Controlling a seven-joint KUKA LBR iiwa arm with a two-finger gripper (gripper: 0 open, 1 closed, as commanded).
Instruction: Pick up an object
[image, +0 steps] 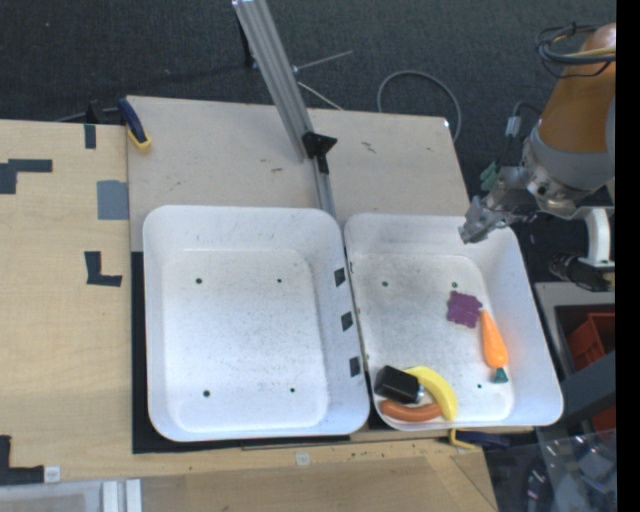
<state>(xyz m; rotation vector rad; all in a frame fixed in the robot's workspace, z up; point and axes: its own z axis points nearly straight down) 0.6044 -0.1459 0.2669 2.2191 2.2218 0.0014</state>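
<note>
The right bin (520, 270) holds several small objects. A purple piece (463, 307) lies near its middle right, with an orange carrot-shaped toy (493, 344) just below it. At the bin's front edge a yellow banana (438, 388) curves over a black block (396, 383) and an orange-red sausage-like piece (410, 410). My gripper (478, 224) hangs over the bin's far right corner, above and apart from all of them. Nothing shows between its fingers.
The left bin (160, 300) sits beside the right one. A slanted metal rail (290, 100) crosses the bench behind the bins. A yellow-and-blue clamp (134, 124) lies at the bench's far left corner. Cables loop behind the right bin.
</note>
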